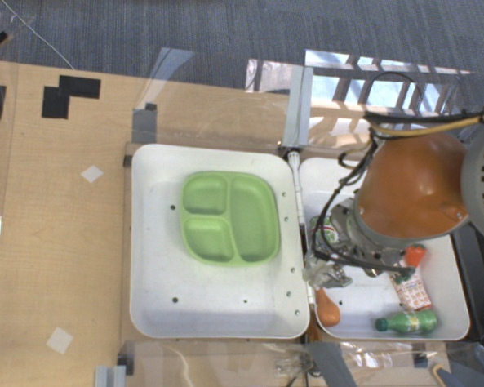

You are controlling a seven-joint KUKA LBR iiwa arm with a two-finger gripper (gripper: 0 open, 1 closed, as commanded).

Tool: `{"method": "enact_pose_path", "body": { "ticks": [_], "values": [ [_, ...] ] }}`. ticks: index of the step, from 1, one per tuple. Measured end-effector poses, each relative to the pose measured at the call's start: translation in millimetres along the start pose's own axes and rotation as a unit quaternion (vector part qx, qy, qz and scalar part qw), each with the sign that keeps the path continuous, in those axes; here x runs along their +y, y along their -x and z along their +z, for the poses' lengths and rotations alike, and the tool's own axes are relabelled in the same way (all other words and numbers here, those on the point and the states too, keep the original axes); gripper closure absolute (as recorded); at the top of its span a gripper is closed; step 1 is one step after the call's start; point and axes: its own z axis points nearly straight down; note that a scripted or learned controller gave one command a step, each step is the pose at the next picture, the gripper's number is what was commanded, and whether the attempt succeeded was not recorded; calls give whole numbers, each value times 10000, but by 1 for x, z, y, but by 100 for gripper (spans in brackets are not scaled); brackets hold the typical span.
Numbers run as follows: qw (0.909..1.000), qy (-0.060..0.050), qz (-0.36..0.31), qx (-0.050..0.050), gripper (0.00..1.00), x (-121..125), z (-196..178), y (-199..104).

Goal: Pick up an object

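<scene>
The right bin (455,312) holds a small orange object (327,308) near its front left corner, a green bottle (406,323) lying on its side along the front, and a white and red packet (413,292) with an orange-red piece (415,256) behind it. My gripper (325,274) hangs low over the bin's left side, just above and behind the orange object. The orange band and wrist (410,187) cover much of the bin's back half.
The left bin (153,306) holds a light green divided plate (228,218) in its middle. A metal divider (299,225) separates the two bins. Black cables loop around the wrist.
</scene>
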Motion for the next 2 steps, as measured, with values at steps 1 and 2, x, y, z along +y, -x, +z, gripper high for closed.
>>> {"method": "enact_pose_path", "body": {
  "ticks": [1,2],
  "values": [
    [9966,-1,-818,1,100,8,0,12],
    [9782,-1,-2077,5,100,-1,0,-1]
  ]
}}
